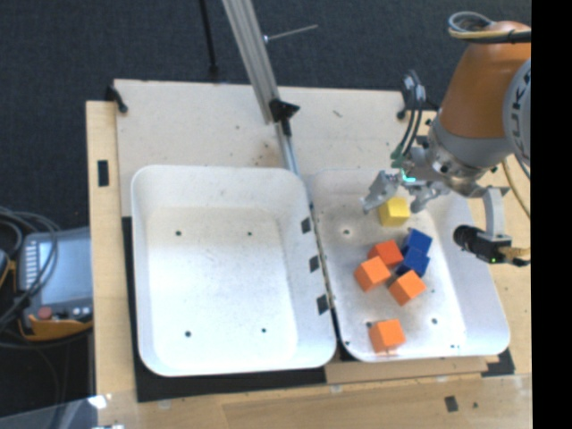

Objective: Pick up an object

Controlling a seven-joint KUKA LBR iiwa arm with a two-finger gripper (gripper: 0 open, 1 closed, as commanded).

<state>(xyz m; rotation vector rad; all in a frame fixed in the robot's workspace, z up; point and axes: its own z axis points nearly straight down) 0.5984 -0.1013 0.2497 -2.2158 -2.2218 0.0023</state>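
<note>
One yellow cube (394,210) sits between my gripper's (398,202) spread fingers in the right bin (474,329), held just above the orange cubes (382,266) and blue blocks (416,250).

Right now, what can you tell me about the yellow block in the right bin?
The yellow block is a small cube of plain, matte yellow, likely foam or painted wood. It sits in the upper part of the right bin, directly under the gripper, whose metal parts overlap its top edge. Whether it is gripped or just resting on the bin floor cannot be told. It stands apart from the orange and blue blocks clustered just below it.
</note>
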